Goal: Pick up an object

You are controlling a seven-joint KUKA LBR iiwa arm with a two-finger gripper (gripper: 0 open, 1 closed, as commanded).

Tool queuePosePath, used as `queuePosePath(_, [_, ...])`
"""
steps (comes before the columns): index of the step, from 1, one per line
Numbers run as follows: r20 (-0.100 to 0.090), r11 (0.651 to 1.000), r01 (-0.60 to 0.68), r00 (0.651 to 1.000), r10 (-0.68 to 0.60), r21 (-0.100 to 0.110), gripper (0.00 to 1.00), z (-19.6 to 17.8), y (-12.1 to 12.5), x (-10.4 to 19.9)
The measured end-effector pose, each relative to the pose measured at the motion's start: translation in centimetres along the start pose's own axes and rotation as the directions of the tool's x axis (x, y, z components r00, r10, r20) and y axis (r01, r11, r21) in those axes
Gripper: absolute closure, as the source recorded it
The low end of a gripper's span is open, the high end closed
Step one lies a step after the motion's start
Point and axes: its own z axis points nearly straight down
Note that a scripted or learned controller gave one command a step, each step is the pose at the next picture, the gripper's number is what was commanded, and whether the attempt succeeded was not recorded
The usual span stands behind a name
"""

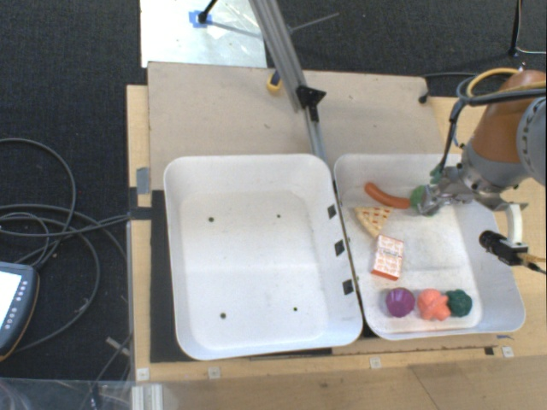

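The right bin (491,254) holds several small toys. An orange sausage (386,196) lies at its back, with a yellow pizza slice (373,220) just in front of it. A white and red carton (388,257) lies mid-bin. Along the front stand a purple fruit (399,301), an orange piece (433,305) and a dark green piece (459,302). My gripper (427,202) hangs low at the sausage's right end, right against a small green object (418,197). Whether that green object sits between the fingers is unclear.
The left bin (184,254) lies beside the right one, joined by black clips (338,247). A slanted metal pole (282,45) crosses the back of the bench. Cables and a tablet (13,301) lie on the floor at left.
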Motion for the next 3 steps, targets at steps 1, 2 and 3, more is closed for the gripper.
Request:
queuePosePath(1, [0.001,1.000,-0.006,1.000,0.006,-0.001,1.00,-4.8,-0.3,-0.7])
queuePosePath(2, [0.003,1.000,-0.006,1.000,0.006,-0.004,1.00,-10.6,0.2,-1.6])
queuePosePath(3, [0.000,1.000,-0.004,1.000,0.004,0.001,1.00,-11.1,0.3,-1.6])
